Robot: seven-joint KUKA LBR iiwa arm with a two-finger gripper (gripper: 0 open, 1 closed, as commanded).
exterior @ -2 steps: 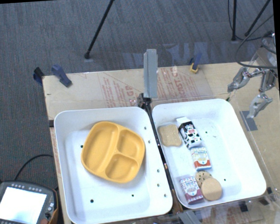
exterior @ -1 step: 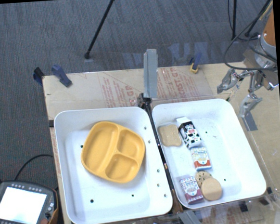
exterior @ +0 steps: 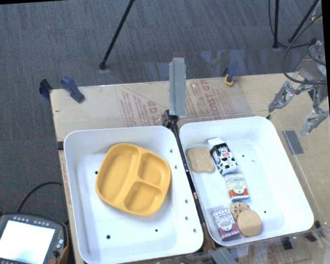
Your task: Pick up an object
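Note:
In the right bin (exterior: 270, 171) lie several small food items: a tan bread slice (exterior: 200, 159), a black-and-white milk carton (exterior: 224, 158), a small orange-and-white carton (exterior: 236, 186), a red packet (exterior: 225, 223), a round cookie (exterior: 238, 208) and a tan round piece (exterior: 250, 223). A yellow divided plate (exterior: 134, 178) rests in the left bin (exterior: 82, 163). My gripper (exterior: 298, 108) hangs at the far right, above the bench beyond the right bin's back corner. Its fingers (exterior: 279, 99) are spread open with nothing between them.
A grey upright post (exterior: 177, 90) stands behind the gap between the bins. Blue clamps (exterior: 71, 88) and a yellow clamp (exterior: 228, 81) grip the bench's back edge. A teach pendant (exterior: 27, 245) lies on the floor at lower left. Tripod legs (exterior: 117, 30) stand behind.

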